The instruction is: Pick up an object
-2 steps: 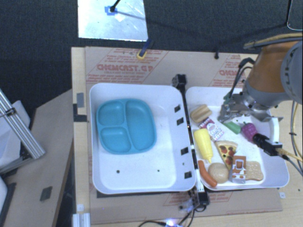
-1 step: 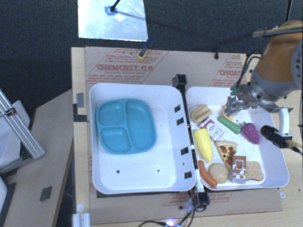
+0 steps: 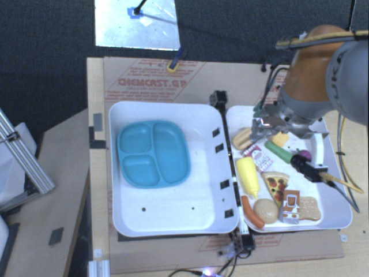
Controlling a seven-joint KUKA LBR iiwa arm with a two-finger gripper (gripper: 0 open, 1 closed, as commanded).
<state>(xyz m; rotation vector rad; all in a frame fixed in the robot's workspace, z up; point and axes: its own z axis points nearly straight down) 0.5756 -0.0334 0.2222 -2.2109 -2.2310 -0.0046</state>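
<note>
Toy food items crowd the right shallow white bin (image 3: 340,212).
Nearest lie a red sausage (image 3: 252,212) and yellow mustard bottle (image 3: 248,175); beyond, the pincer (image 3: 258,127) hangs over them, grip unclear. Farthest, brown cardboard (image 3: 155,79) on the counter reads "CHEMCAST GP".

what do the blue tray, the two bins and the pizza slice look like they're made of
Blue tray: likely molded plastic, matte, one even colour with rounded compartment ridges. Left bin and right bin: probably thin white plastic, smooth with a slight sheen and rounded rims. Pizza slice: apparently toy food, plastic or rubber; flat printed-looking toppings, too small to tell which.
</note>
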